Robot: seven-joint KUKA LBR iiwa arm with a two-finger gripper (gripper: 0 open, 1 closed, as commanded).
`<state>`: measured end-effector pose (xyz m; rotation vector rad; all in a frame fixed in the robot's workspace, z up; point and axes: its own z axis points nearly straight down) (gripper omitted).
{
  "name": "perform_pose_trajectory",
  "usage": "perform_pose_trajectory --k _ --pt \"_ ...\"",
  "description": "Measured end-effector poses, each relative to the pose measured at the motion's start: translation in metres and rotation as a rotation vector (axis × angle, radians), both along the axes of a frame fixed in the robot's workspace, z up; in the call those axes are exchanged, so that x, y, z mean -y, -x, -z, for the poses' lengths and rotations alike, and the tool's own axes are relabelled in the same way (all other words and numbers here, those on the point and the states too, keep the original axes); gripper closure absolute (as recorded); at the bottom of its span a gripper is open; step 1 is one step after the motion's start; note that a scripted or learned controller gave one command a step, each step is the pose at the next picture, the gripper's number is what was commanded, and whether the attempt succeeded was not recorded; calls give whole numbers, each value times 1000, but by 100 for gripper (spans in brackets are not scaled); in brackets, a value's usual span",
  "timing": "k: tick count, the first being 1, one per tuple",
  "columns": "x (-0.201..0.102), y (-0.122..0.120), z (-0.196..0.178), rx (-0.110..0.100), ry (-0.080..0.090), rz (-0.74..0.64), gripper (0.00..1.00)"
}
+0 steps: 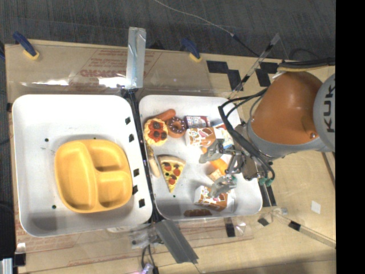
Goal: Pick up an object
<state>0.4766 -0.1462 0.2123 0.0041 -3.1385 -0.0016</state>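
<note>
While the arm [285, 116] is reaching in from the right, the gripper [219, 167] is hanging low over the right bin [251, 201] with its fingers spread apart, one up near a snack box and one down by the front. An orange block [218, 166] is sitting right in the gap between them, but I can't tell if they're actually touching it, so not calling it a grab. Nearest the front edge, a little printed packet [212, 198] is lying just under the lower finger, with a dark sausage-looking piece [197, 213] by the rim. Moving back, a pizza slice [171, 171] is lying mid-bin, then a small round pizza [155, 131], a chocolate donut [175, 126], a hot dog [162, 116] and two small boxes [201, 136] are crowding the far side. Over in the left bin [34, 119], a yellow divided tray [94, 174] is sitting by itself.
</note>
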Motion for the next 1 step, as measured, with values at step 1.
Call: perform_pose_trajectory --k 1 --pt "39 -27 95 7 -1 204 0"
